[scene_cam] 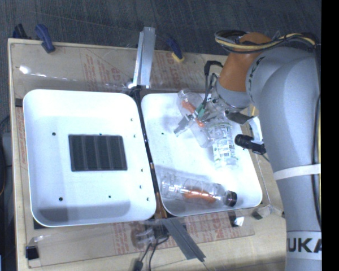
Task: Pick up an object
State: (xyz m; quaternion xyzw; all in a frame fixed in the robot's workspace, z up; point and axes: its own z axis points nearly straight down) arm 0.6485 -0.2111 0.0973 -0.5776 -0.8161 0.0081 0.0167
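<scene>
Where the arm (282, 123) reaches in from the right, you see the gripper (199, 113) low over the far part of the right bin (166, 151), among clear plastic items. Whether it is spread or closed you cannot tell from here; glare and transparent plastic hide it, and nothing is plainly held.

Just right of the gripper, a clear bottle with a white label (223, 144) lies in the bin, pointing near-to-far. A small clear piece with an orange streak (186, 107) sits at the gripper's far-left side, touching or nearly so; you cannot say which.

Along the near wall of the right bin, a second clear bottle (195, 191) lies on its side, orange content inside, dark cap to the right.

The left bin (45, 151) carries a dark ribbed rectangle (98, 152) at its centre. Blue clamps (45, 38) grip the bench's far edge.
</scene>
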